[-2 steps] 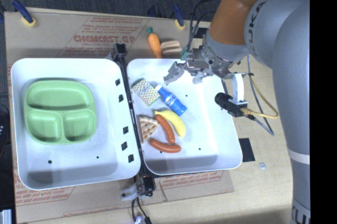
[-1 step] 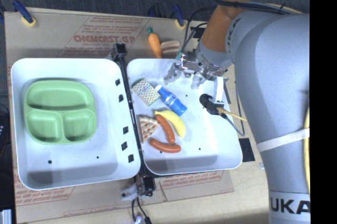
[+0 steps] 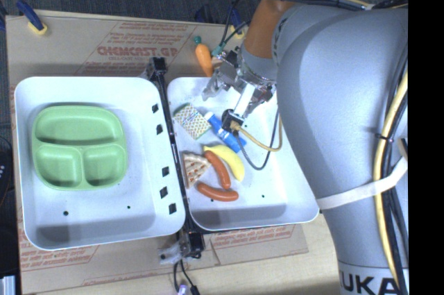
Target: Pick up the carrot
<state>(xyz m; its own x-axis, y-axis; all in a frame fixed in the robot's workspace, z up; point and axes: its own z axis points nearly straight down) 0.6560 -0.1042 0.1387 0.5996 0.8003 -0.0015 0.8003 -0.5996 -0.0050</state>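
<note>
Your pincer (image 3: 232, 89) hangs over the right bin (image 3: 295, 207); I cannot tell its opening. The carrot (image 3: 203, 59) lies outside, so reach there next.

Arm (image 3: 333, 120) bulk hides right bin's (image 3: 208, 217) right wall and far right corner from me; arm itself cut off at right and bottom edges. Gripper (image 3: 232, 82) fingers too tangled with cabling for me to read. Carrot's (image 3: 202, 59) lower end meets bin rim, contact unclear.
</note>
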